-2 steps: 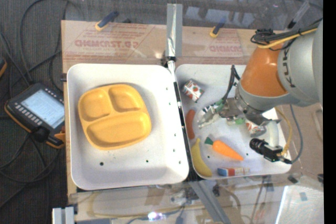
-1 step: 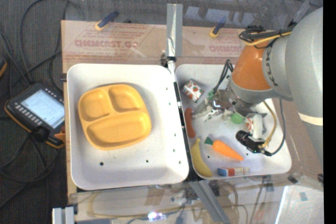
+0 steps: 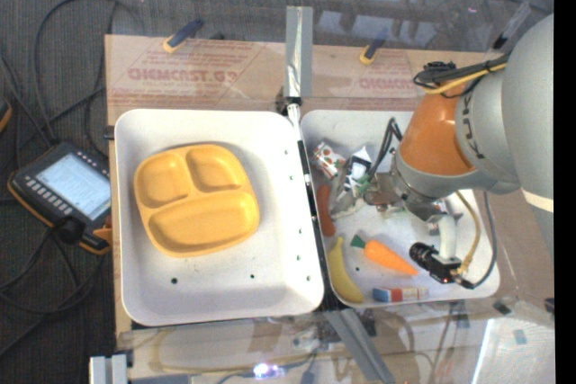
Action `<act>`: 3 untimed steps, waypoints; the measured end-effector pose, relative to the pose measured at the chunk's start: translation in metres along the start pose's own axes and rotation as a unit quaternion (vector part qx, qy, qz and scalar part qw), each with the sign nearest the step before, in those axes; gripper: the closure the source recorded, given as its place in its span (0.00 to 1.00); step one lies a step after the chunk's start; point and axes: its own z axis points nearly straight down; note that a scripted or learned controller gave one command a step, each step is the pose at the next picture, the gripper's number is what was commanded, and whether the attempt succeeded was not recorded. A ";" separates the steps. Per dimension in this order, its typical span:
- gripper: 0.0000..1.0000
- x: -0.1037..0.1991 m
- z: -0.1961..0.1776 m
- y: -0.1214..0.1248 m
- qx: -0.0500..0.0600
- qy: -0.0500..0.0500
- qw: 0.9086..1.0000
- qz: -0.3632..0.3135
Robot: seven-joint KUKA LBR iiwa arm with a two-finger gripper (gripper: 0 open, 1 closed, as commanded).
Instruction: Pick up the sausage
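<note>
- Two white bins side by side: left bin (image 3: pixel 162 283) carries a yellow divided tray (image 3: pixel 196 198), right bin (image 3: pixel 486 279) holds the clutter you care about
- Sausage (image 3: pixel 323 199), as best you can judge, is the thin reddish piece lying along the right bin's left wall, just above the banana (image 3: pixel 340 270); it's small and partly hidden, so treat that ID as a guess
- Gripper (image 3: pixel 346 193) is down low in the right bin, near that left wall, just beside the reddish piece
- You cannot tell how the hand stands from this angle, and you see nothing clearly held in it
- Arm's orange band (image 3: pixel 436 139) and grey wrist cover the middle of the bin, so whatever lies under there is hidden from you
- Carrot (image 3: pixel 387 256) sits near the bin's front, a small red-white-blue stick (image 3: pixel 398 293) in front of it, a crumpled packet (image 3: pixel 328 160) near the back corner
- Risk: sausage hugs the wall, so a finger could land on the rim or wall rather than beside it, and the close would miss
- Risk: it's narrow and likely rolls, so an off-centre close may squirt it along the wall
- Risk: banana and packet are close neighbours, you could catch one of them instead
- Risk: the black cable (image 3: pixel 447 238) hanging off the wrist may drag the carrot as the arm lifts
</note>
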 end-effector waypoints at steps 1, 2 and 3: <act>0.00 0.002 0.000 -0.007 -0.001 0.001 1.000 0.024; 0.00 -0.001 0.000 -0.011 0.000 0.001 1.000 0.016; 0.00 -0.027 -0.086 0.028 0.010 0.000 0.998 0.062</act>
